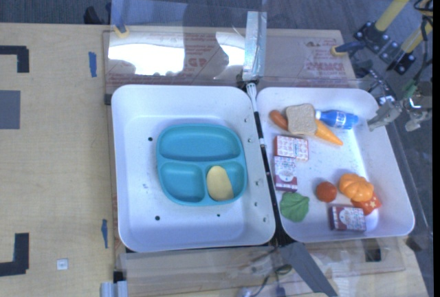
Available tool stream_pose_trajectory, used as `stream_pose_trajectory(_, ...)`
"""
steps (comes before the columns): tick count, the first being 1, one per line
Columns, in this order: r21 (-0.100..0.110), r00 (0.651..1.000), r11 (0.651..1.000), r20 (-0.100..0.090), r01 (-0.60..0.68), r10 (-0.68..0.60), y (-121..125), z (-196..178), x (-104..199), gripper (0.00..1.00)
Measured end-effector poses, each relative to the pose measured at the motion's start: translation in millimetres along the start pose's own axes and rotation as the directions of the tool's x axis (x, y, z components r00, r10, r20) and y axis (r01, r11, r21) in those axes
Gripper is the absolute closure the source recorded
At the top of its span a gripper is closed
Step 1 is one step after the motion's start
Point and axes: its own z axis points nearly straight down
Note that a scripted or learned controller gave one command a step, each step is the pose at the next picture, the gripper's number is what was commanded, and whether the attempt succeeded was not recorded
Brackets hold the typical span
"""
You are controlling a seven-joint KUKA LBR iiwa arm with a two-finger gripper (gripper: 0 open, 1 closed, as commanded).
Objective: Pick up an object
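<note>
the tool hangs at the right bin's far right rim, above no item; i cannot tell its state. the pick options lie in that bin: bread, bottle, carrot, tomato, pumpkin. best choose the bottle nearest the tool, centre over it, then descend straight so neighbours stay put.

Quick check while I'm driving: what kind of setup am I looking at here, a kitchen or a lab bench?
Most likely a lab test bench, not a kitchen. Two white bins sit side by side on a wooden bench marked with tape; toy food like the slice of bread and a plastic divided tray fill them.
</note>
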Motion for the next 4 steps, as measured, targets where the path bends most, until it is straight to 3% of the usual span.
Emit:
stream_pose_trajectory(1,-0.02,0.998,0.998,0.008,0.066,-0.066,83.0,111.0,-3.0,0.0)
stream_pose_trajectory(2,-0.02,0.998,0.998,0.008,0.066,-0.066,83.0,110.8,-2.8,0.0)
stream_pose_trajectory(3,-0.004,0.975,0.975,0.001,0.221,-0.221,58.4,166.6,72.1,0.0)
stream_pose_trajectory(4,0.001,0.981,0.981,0.002,0.192,-0.192,98.0,139.7,54.1,0.0)
